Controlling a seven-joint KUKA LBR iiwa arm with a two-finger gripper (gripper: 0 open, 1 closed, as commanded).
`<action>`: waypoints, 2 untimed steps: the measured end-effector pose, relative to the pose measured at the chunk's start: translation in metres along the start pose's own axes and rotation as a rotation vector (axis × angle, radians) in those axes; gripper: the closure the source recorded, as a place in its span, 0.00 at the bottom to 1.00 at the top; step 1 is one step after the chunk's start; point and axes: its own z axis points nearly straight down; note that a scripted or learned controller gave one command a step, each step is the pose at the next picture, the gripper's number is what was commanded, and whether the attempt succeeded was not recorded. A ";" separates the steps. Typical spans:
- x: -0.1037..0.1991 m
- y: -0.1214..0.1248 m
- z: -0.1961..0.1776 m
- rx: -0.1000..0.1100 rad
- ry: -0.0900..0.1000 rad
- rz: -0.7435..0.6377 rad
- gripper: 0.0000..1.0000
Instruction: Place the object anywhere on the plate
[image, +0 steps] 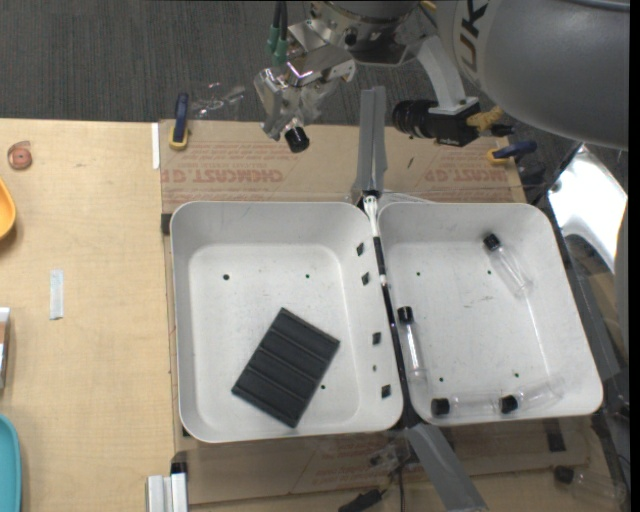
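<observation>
From the camera above, I saw my claw (292, 112) high up at the back, over the brown cardboard (330, 170) behind the two white bins. It hung above the far edge of the left bin (195, 230), not inside it. I could not tell if my claw was open or closed, because it was small and mixed up with shiny metal parts. I saw nothing held in it.

The dark flat plate (287, 366) lay in the left bin. It was black, with ridges across it, and it sat turned at a slant near the front of the bin. It was well apart from my claw.

The right bin (560, 260) held some clear tubes with black caps. One clear tube (506, 263) lay near the back right corner. Another tube (409, 345) lay along the left wall of that bin. More clear tubes (480, 403) lay along the front wall. I could not tell which one was the object for the plate.

The worktop (90, 300) to the left was pale wood. A small round brown thing (19, 156) sat on it near the back, and a little grey strip (56, 295) lay farther forward.

My big grey arm (560, 60) came in from the upper right.
</observation>
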 end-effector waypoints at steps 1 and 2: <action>-0.001 0.001 -0.008 0.002 -0.002 -0.001 1.00; -0.042 -0.033 0.000 0.001 0.000 -0.326 1.00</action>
